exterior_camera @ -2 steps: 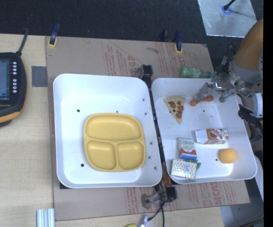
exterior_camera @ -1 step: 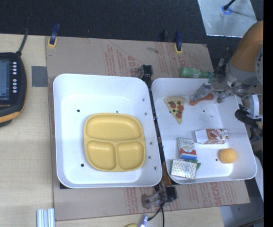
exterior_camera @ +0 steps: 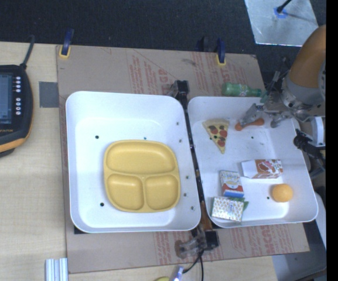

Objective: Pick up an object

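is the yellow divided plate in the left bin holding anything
Empty. All three compartments of the yellow plate show bare yellow.

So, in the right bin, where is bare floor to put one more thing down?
The middle of the right bin is bare, between the pizza slice and the flat box, as is the near-left corner under the pizza. The front is crowded: two packets and an orange ball. The gripper occupies the back.
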Robot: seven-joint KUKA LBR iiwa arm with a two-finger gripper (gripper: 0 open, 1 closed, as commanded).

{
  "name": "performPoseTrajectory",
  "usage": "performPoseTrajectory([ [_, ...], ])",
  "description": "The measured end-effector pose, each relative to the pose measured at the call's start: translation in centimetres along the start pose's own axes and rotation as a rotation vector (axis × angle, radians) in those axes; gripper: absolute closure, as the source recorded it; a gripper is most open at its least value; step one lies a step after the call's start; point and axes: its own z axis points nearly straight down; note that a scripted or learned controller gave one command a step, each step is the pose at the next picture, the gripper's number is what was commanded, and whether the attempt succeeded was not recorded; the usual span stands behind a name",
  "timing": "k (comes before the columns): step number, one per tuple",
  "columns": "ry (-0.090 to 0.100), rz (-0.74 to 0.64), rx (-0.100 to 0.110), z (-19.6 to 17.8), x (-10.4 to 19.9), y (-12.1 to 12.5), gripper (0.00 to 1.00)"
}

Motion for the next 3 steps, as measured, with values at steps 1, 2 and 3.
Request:
performPoseTrajectory([
  [1, 0.002, -0.003, -0.007, 0.9, 0.1, 0.3, 0.00],
  [2, 0.000, 0.001, 0.000, -1.3, 0.0, 0.0, 0.00],
  [3, 0.000, -0.002, 0.001, -6.2, 9.6, 0.1, 0.00],
])
